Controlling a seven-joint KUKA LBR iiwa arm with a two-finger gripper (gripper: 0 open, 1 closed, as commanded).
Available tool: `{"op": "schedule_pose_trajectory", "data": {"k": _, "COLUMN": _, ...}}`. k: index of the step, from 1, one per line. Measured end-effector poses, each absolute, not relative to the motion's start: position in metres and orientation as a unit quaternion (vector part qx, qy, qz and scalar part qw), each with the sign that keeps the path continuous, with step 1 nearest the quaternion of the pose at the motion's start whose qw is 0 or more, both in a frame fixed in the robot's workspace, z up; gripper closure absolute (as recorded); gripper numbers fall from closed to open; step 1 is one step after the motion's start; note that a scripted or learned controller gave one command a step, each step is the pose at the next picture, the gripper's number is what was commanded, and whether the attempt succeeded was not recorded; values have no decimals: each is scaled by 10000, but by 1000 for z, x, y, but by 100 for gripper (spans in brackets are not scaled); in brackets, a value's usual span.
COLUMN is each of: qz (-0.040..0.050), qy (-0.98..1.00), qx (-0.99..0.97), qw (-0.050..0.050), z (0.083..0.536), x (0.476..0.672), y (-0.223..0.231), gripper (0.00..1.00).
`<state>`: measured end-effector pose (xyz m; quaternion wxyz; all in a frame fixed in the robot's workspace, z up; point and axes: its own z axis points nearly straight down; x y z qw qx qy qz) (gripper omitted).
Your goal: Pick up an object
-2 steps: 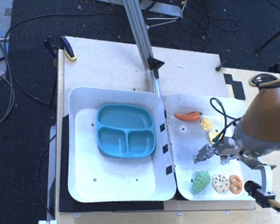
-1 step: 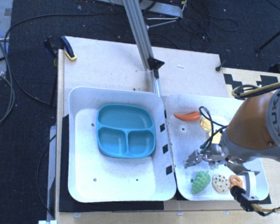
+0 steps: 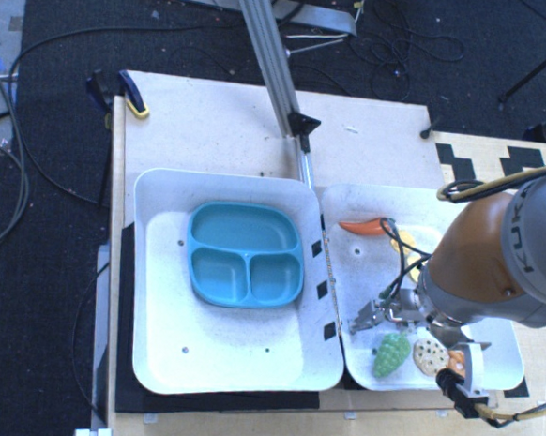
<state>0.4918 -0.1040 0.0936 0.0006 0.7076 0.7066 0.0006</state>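
Over the right-hand bin point(image 3: 364, 257) we see our pincer point(image 3: 370, 319), state we cannot tell, with the green grape cluster point(image 3: 391, 354) just below-right, its long axis steep.

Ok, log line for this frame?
arm over right bin | gripper low, above grapes | grasp unclear | carrot far end | tray left bin

— What sits on the worktop point(image 3: 215, 114)?
— Two shallow white bins, side by side and touching. The right bin point(image 3: 364, 257) lies under the gripper point(image 3: 378, 317); the left bin point(image 3: 155, 278) sits just left of it.
— Anything else?
— A yellow-and-blue clamp point(image 3: 132, 98) at the far-left corner, well apart from the gripper.
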Motion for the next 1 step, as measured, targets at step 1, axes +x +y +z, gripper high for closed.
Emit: {"op": "schedule_pose_trajectory", "data": {"k": 1, "qz": 18, "qy": 7058, "qx": 7083, "qw": 37, "z": 105, "x": 493, "y": -105, "gripper": 100}}
